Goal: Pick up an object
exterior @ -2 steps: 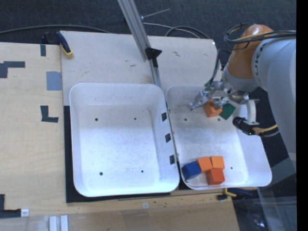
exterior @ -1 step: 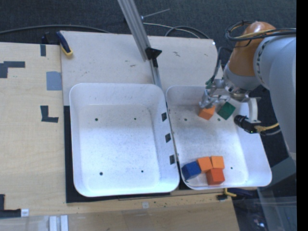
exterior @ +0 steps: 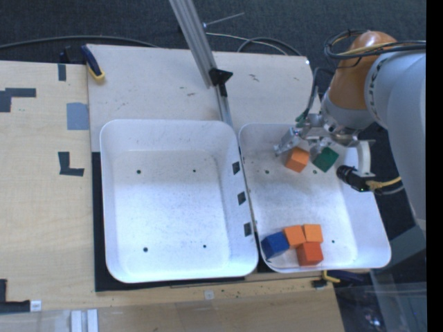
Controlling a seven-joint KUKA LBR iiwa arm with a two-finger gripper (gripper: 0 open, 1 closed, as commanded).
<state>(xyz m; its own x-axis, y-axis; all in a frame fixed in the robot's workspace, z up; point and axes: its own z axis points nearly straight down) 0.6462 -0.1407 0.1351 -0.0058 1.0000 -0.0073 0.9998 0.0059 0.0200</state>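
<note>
My gripper (exterior: 304, 144) hangs over the far end of the right bin (exterior: 360, 220), reaching in from the right under the orange-banded wrist. Right beside it are an orange cube (exterior: 297, 160) and a green cube (exterior: 324, 159), side by side on the bin floor or just above it. The gripper's body hides their top edges, and I cannot tell whether either cube is held. At the near end of the same bin lie a blue cube (exterior: 275, 244), two orange cubes (exterior: 295, 235) (exterior: 313, 232) and a red-orange cube (exterior: 309, 254), bunched together.
The left bin (exterior: 111, 185) stands next to the right one, their rims touching. A slanted aluminium pole (exterior: 197, 40) ends at a black clamp by the bins' far corner. A black cable connector (exterior: 351, 177) hangs over the right bin's right side.
</note>
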